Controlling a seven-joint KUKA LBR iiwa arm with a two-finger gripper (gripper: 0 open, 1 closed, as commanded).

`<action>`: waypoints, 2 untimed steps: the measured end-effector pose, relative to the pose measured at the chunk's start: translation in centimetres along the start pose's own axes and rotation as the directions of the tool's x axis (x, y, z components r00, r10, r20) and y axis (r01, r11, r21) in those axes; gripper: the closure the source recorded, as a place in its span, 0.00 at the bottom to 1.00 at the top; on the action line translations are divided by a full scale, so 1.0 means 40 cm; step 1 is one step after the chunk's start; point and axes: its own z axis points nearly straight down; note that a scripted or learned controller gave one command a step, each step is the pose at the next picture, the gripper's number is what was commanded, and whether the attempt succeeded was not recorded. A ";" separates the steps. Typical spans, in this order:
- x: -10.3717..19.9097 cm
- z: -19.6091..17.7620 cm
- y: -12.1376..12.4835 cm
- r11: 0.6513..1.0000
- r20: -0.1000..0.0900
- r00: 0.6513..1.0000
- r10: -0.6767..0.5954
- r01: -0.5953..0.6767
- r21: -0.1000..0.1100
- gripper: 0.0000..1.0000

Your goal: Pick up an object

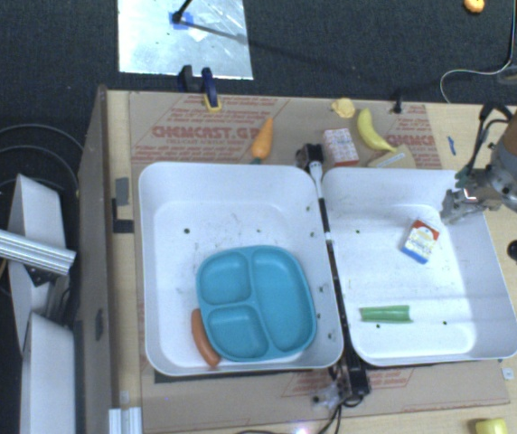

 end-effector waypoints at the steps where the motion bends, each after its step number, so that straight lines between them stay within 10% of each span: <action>1: 0.088 -0.166 0.036 1.000 0.000 1.000 -0.007 0.007 -0.005 1.00; 2: 0.137 -0.259 0.124 1.000 0.000 1.000 -0.006 0.006 -0.004 1.00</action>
